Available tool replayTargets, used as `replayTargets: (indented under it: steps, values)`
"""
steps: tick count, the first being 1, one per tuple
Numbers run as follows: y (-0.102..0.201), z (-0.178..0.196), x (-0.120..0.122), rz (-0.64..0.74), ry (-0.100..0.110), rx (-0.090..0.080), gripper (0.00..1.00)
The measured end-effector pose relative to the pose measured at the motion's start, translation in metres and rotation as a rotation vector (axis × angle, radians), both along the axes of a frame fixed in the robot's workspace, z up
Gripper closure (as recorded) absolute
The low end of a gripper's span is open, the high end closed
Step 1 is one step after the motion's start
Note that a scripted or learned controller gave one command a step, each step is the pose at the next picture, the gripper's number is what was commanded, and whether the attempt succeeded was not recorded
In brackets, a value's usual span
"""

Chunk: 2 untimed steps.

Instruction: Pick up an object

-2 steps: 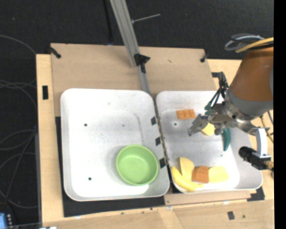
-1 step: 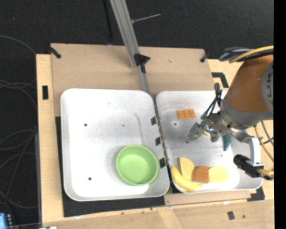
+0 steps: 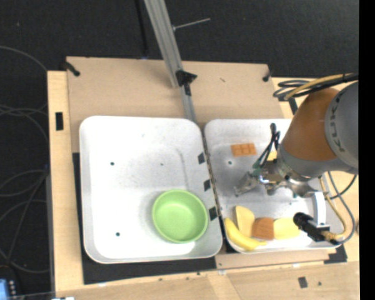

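While no writing is legible, the tool (image 3: 253, 183) hovers above the banana (image 3: 245, 233).

The grey arm with its orange band (image 3: 315, 133) is cut off by the view's right side and covers the far right part of the shallow white right-hand bin (image 3: 222, 136). The metal gripper (image 3: 253, 181), below that band, is too small and blurred to read. The yellow banana-shaped piece (image 3: 242, 235), at the bin's near wall, lies partly hidden under a brown block (image 3: 262, 228).
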State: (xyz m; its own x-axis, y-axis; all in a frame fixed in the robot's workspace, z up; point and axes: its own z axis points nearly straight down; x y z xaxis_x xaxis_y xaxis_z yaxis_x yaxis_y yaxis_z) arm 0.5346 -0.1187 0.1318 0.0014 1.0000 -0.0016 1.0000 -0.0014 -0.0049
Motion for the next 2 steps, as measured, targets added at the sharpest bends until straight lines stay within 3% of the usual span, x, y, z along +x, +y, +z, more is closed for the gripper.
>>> replayTargets:
  steps: [1, 2]
  values:
    - [0.000, 0.014, 0.002, -0.004, -0.009, 0.003, 1.00]
    - [0.006, 0.068, -0.003, 0.005, -0.012, 0.001, 1.00]
